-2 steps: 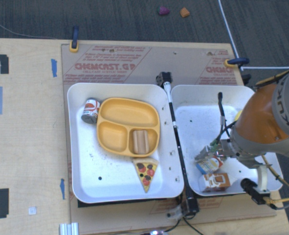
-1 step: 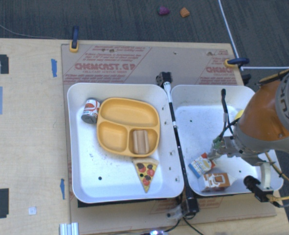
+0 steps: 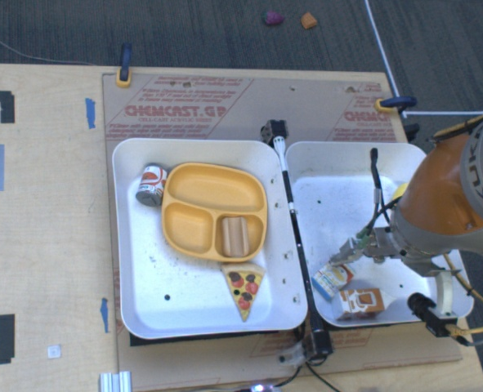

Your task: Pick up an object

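White plastic makes up the two shallow bins we see side by side on the bench (image 3: 45, 243) in the camera view. We count four things in the left bin (image 3: 135, 284): one yellow divided tray (image 3: 194, 193) with three compartments, one small brown block (image 3: 234, 237) lying in the tray's lower right compartment, one red and white can (image 3: 150, 184) on its side touching the tray's upper left edge, and one toy pizza slice (image 3: 245, 289) just below the tray, its point aimed at the bin's near wall.

We count two loose things in the right bin (image 3: 327, 182): one white and green packet (image 3: 331, 279) near the bin's left wall, and one orange and white carton (image 3: 361, 301) just beside it, toward the near wall.

One grey arm (image 3: 453, 194) with its orange band comes in from the right over this bin. Its fingers (image 3: 349, 250) hang just above the white and green packet, pointing down and left. We cannot tell how far apart they stand, nor whether they touch the packet. We see nothing gripped between them.
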Available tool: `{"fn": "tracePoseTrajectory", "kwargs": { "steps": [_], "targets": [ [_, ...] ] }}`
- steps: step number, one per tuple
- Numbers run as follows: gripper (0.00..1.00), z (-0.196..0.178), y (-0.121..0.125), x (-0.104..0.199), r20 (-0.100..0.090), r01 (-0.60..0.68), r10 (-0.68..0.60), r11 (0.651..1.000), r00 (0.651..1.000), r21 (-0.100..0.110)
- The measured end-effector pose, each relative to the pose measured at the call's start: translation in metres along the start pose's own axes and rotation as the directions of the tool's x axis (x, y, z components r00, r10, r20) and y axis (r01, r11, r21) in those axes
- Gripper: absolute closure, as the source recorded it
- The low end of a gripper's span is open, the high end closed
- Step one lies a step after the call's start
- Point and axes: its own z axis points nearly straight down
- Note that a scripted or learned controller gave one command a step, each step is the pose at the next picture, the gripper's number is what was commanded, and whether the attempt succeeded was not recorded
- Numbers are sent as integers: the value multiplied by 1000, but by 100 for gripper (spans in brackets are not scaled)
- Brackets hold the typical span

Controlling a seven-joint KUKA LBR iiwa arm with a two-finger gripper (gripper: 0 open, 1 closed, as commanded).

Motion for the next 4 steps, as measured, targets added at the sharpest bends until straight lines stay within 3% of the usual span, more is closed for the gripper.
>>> {"fn": "tracePoseTrajectory", "kwargs": {
  "steps": [1, 2, 3, 4],
  "targets": [
    [0, 12, -2, 3, -14, 5, -5, 1000, 1000, 10],
    [100, 0, 0, 2, -11, 4, -4, 1000, 1000, 3],
    [0, 0, 0, 1, -10, 4, -4, 1000, 1000, 3],
    [100, -10, 2, 2, -10, 5, -5, 1000, 1000, -1]
  ]
}}
